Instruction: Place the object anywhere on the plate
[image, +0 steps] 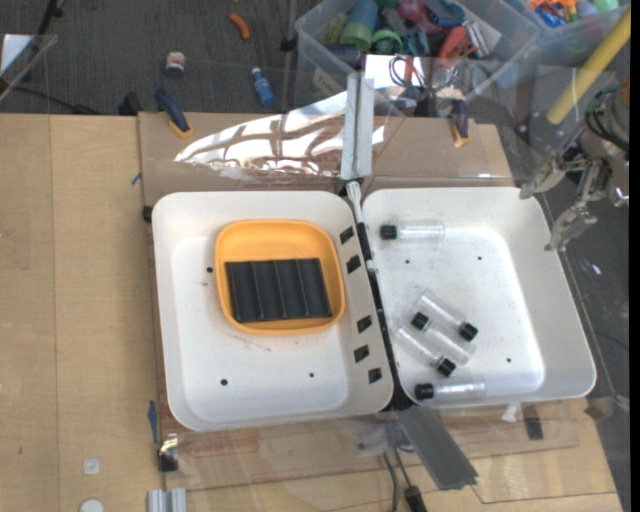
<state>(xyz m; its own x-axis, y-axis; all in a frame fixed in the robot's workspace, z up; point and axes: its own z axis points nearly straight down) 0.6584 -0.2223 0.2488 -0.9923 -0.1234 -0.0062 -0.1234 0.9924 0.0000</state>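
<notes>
An orange plate (282, 236) lies in the left bin (190, 370). A black ridged block (278, 290) rests flat across the middle of the plate. In the right bin (520, 300) lie several clear vials with black caps: one near the back (415, 232), a pair near the middle (445, 320), and one by the front rim (452, 390). My gripper (566, 222) hangs over the right bin's far right rim, well away from the vials and the plate. I see nothing in it.
A row of black clips (358, 295) runs along the divider between the bins. A crate of coloured toys (420, 30) and crumpled foil (270, 145) sit behind the bins. Wooden bench surface spreads to the left.
</notes>
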